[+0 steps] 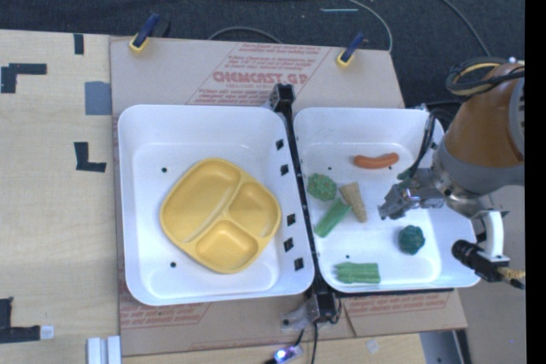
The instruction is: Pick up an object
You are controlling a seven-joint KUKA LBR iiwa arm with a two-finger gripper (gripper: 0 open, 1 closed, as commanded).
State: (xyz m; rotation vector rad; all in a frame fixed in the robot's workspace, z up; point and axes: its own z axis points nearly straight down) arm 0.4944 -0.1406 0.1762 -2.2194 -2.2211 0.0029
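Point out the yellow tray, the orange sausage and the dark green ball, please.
yellow tray (220, 214): camera view, on its central divider.
orange sausage (376, 159): camera view, on its middle.
dark green ball (411, 239): camera view, on its top.

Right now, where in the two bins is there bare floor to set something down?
Left bin: strips around the yellow tray, widest along its top edge. Right bin: bare above the sausage and between green block and teal ball. Crowded around the broccoli, cone and tool.
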